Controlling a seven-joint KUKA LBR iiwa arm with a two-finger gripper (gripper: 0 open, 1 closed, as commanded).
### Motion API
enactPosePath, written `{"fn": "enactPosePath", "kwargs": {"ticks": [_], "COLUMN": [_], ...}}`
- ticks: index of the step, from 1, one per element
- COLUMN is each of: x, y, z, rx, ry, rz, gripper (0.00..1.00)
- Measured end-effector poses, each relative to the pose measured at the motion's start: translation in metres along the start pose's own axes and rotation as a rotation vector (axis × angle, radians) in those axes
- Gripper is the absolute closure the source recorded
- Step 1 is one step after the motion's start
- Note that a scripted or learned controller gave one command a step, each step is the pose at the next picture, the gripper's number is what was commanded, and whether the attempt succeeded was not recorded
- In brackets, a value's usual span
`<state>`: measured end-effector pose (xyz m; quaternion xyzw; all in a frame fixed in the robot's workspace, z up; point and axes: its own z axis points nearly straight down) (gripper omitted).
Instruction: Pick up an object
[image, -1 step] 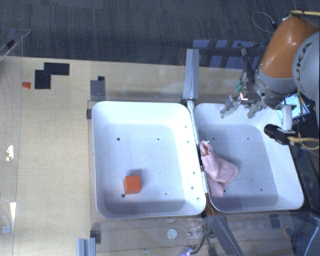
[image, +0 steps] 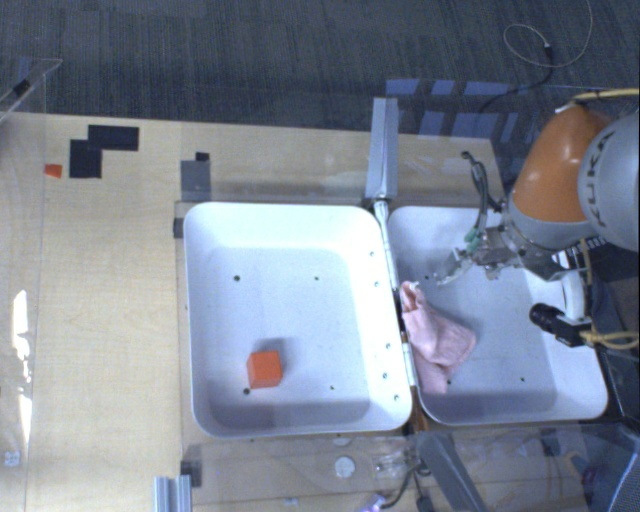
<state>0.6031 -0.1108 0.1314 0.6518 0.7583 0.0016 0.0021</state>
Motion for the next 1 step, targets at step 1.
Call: {"fn": "enactPosePath", "kwargs": {"ticks": [1], "x": [0.0791], "y": [-0.0202], "z": [-0.0556], "rx": [-0.003], "ry": [0.0], "rz": [-0.066], "gripper": [0.0]}}
